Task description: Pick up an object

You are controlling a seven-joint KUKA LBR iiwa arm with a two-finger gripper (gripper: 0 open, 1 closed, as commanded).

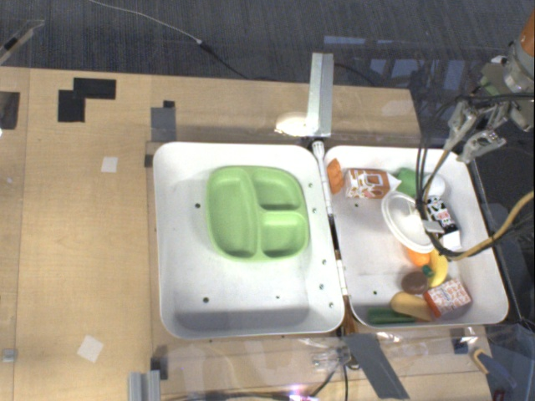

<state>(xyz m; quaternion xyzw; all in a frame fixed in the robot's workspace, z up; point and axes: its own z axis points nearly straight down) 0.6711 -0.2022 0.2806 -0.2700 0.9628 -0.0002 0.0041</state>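
My gripper (473, 135) hangs above the far right corner of the right bin (368, 249), high over the bench, and its two fingers stand open with nothing between them. Below it in that bin lie several objects: an orange piece (334, 176), a white and brown carton (368, 184), a green item (407, 178), a white bowl (404, 221), a small black and white pack (436, 213), a yellow banana (437, 266), a brown round piece (412, 281), a red and white box (448, 296) and a dark green stick (387, 316).
The left bin (188, 266) holds a green divided plate (255, 211). A black cable (420, 174) and a yellow hose (489, 236) drape from the arm across the right bin's far side. A metal post (321, 94) stands behind the bins' shared wall.
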